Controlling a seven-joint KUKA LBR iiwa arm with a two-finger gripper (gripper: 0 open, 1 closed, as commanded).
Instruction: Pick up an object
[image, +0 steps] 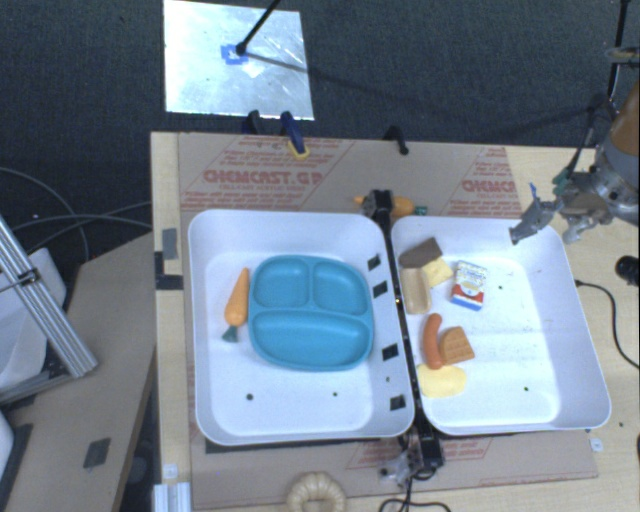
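My gripper hangs at the right edge of the view, over the far right corner of the right bin, fingers spread apart with nothing between them. In that bin's left part lie a brown block, a yellow cheese piece, a tan bread stick, a small red and white carton, a red sausage, a toast slice and a yellow chip. All of them sit well left of the gripper.
The left bin holds a blue divided plate and an orange carrot. A black divider with clips runs between the bins. Cardboard lies beneath. A metal frame stands at the far left.
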